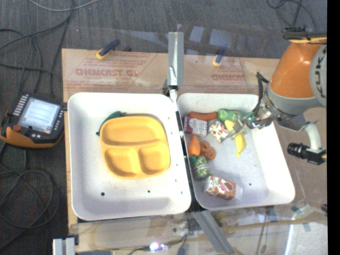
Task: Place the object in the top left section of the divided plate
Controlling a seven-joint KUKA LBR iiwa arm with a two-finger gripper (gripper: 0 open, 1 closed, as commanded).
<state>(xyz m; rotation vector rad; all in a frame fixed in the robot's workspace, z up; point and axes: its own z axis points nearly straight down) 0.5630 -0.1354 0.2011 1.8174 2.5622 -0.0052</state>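
Nearest to the camera, along the front of the right bin (pixel 281 187), lies a small red and white carton (pixel 220 187), a little tilted. Just behind it is a dark green round item (pixel 200 167), and behind that an orange carrot-like piece (pixel 194 145) beside a brown ring shape (pixel 207 152). A yellow banana (pixel 239 144) lies apart from them, more to the right on the white floor of the bin.

Further back in the same bin, a dark red packet (pixel 195 125) lies next to a small white box with red marks (pixel 218 131). Behind these, a sausage (pixel 203 115) lies near the back wall, and a green item (pixel 228 114) is beside it.

At this level the gripper (pixel 249 120) is low over the back part of the right bin, near the green item and the banana. Whether its jaws are spread or pressed together, I cannot tell, because they are small and blurred.

On the left side, the left bin (pixel 85 190) holds the yellow divided plate (pixel 135 145), with one long section at the back and two smaller ones at the front. All sections look bare. A dark green thing (pixel 113 115) shows from under the back left edge of the plate.
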